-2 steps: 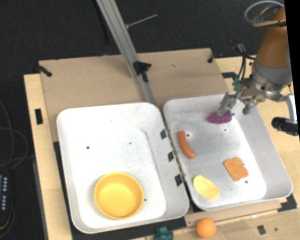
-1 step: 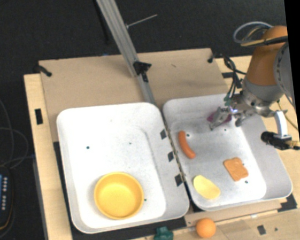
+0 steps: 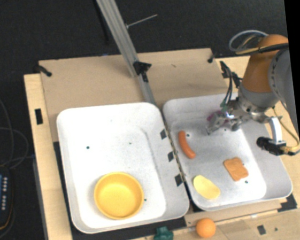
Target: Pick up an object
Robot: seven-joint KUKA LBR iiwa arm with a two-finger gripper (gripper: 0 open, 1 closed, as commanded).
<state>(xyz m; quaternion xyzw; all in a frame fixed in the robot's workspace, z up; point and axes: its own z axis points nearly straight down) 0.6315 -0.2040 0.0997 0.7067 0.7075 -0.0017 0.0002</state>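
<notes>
sausage (image 3: 186, 144) in right bin (image 3: 265, 184)

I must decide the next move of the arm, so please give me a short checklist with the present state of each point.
1. Things to pick lie in the right bin: ok; sausage, yellow piece, brown piece.
2. Gripper is above the right bin: ok.
3. Gripper holds something: cannot tell.
4. Sausage lies apart from the other pieces: ok.
5. Yellow bowl is in the left bin, out of the way: ok.
6. All things are inside the bins: not ok; orange ball and green thing lie outside.
</notes>
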